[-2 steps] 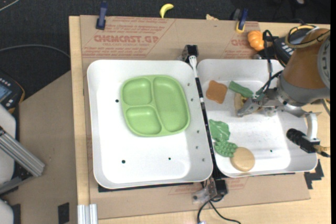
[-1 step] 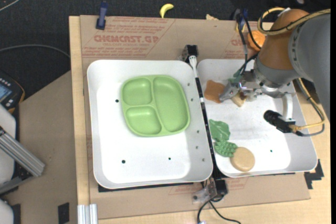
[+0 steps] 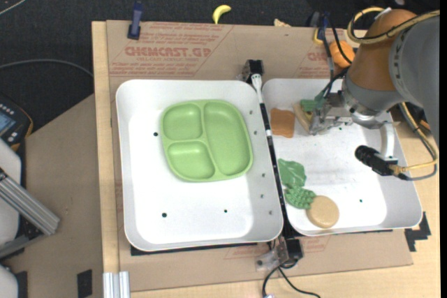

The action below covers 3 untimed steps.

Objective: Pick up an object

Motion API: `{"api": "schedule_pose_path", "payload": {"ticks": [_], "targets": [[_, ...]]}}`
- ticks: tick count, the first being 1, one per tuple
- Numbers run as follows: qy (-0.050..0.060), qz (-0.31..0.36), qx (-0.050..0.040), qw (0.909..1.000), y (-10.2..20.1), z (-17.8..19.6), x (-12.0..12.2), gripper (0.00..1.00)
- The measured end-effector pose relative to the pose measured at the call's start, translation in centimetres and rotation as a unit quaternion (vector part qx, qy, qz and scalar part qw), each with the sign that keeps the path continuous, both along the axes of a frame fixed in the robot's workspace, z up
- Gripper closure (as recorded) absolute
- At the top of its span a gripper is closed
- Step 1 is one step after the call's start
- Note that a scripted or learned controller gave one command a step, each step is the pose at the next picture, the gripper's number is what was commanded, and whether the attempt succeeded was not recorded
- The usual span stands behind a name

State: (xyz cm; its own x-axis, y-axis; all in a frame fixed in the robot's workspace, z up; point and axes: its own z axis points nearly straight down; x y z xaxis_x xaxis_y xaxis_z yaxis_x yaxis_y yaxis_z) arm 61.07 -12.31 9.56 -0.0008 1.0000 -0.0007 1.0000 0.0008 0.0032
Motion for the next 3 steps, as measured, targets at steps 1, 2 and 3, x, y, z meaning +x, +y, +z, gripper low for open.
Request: {"api": "schedule_pose_path", "payload": {"ticks": [1,2,3], "targets": [[-0.002,0.003,0.0017,1.0,7.1,11.2,-5.3,1.0],[-0.003,0.006,0.0029,1.0,17.0,18.8,-8.0,1.0],[-0.005,0.0,0.0012,1.0,15.5,28.1,-11.0,1.0]]}}
